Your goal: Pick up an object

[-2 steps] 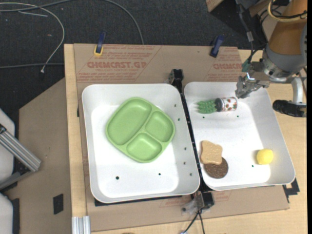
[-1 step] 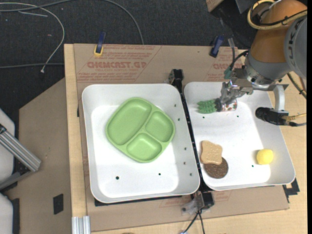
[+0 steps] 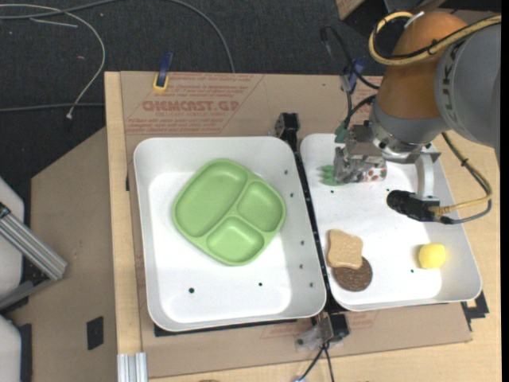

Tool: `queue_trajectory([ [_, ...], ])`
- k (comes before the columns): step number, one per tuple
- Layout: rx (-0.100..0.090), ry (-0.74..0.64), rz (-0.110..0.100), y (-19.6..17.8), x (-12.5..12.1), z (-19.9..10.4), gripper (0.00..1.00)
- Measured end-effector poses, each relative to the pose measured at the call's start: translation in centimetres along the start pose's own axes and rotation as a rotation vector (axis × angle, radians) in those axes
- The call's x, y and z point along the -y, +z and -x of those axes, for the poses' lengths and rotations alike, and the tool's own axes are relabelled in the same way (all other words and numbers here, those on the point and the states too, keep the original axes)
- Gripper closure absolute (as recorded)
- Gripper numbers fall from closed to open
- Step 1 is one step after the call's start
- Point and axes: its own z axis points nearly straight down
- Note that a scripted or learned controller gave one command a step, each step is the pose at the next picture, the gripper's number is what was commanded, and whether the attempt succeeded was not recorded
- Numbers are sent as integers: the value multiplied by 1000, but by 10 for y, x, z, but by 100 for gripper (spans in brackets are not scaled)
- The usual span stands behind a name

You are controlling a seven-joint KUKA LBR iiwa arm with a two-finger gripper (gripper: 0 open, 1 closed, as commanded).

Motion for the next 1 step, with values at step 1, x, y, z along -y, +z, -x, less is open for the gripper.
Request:
queue_trajectory([
  [1,0,-1,0,2,18,-55,100],
])
